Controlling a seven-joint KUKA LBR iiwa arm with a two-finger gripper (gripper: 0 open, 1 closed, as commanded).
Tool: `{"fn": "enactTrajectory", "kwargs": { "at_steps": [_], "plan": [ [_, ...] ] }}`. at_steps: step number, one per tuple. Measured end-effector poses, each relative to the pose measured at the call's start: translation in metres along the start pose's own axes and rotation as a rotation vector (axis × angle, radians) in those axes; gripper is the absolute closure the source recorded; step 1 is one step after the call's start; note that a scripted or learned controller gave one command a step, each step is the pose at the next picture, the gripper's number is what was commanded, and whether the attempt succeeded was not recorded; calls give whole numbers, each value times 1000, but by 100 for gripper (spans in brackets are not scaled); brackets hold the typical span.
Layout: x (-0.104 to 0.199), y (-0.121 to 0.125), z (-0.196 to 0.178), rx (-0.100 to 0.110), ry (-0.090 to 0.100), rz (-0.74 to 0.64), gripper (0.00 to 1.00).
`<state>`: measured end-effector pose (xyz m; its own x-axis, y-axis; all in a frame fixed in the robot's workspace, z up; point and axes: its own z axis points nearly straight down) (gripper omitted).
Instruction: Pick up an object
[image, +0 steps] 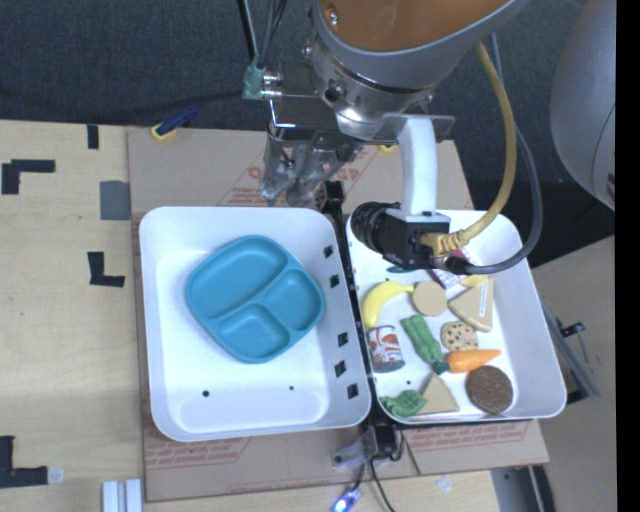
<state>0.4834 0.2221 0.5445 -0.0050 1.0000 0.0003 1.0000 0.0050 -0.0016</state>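
Observation:
My gripper (300, 180) hangs over the bench just behind the back edge of the two bins, near the seam between them, with nothing visibly in it. The right bin (532, 330) holds several toy foods: a yellow banana (383, 298), a small can (386, 348), a green pickle (422, 338), a carrot (472, 359), a brown round cookie (490, 388), a tan disc (429, 298) and a bread slice (473, 305). A blue divided plate (255, 297) lies in the left bin (160, 330).
A black device (395, 235) on a white bracket, with a yellow cable, hangs over the back of the right bin. A green leaf (404, 404) and a tan wedge (440, 393) lie at that bin's front. Cardboard lies under both bins.

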Motion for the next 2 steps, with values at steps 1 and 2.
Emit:
{"fn": "enactTrajectory", "kwargs": {
  "at_steps": [1,2],
  "plan": [
    [-26,-1,161,18,-9,6,100],
    [-19,0,128,-2,0,2,100]
  ]
}}
